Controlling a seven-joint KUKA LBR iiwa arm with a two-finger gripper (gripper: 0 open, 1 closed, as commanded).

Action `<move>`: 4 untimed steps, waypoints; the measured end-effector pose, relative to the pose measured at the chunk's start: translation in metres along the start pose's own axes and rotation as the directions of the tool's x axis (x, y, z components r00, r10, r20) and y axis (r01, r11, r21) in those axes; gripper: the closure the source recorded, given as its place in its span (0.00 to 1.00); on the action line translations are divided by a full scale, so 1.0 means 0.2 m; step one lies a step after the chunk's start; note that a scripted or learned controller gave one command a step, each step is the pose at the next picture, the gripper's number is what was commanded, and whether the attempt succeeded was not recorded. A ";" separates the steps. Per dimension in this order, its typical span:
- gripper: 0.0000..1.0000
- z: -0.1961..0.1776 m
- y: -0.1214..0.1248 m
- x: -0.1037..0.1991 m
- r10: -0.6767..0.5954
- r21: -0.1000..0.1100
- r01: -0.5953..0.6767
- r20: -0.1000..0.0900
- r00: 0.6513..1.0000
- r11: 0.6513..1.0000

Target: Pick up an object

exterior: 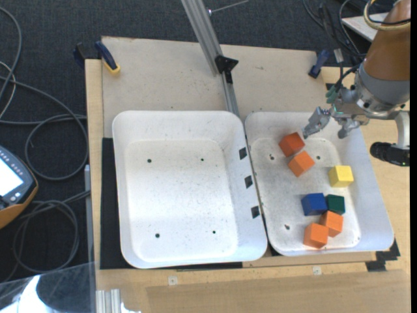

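Reaching in from three o'clock, the arm (pixel 389 51) tilts down over the right bin (pixel 373 194), and the gripper (pixel 330 126) hangs with its two fingers spread apart, nothing between them. At its seven o'clock, just beside one fingertip, sits an orange block (pixel 291 143) touching a second orange block (pixel 300 164). Further toward five o'clock: a yellow block (pixel 341 175), then blue (pixel 313 203), green (pixel 336 203) (packed tight with two more orange ones).

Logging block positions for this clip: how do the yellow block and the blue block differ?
The yellow block stands alone near the right bin's right side; the blue block sits lower, touching the green block. Yellow looks slightly smaller than blue. Both are cube-like and lie apart from the gripper.
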State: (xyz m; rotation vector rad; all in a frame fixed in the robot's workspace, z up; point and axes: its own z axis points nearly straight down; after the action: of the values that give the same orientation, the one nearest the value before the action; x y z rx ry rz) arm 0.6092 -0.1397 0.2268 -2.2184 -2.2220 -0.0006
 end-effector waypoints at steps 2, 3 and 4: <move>0.00 0.21 0.00 0.00 0.001 0.005 -0.001 0.001 1.000 1.000; 0.00 0.48 -0.05 -0.03 0.002 0.006 -0.002 0.000 1.000 1.000; 0.00 0.65 -0.05 -0.03 0.001 0.004 -0.001 0.000 1.000 1.000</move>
State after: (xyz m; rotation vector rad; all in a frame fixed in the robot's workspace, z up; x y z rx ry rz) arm 0.5992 -0.1454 0.0974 -2.2177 -2.2185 0.0048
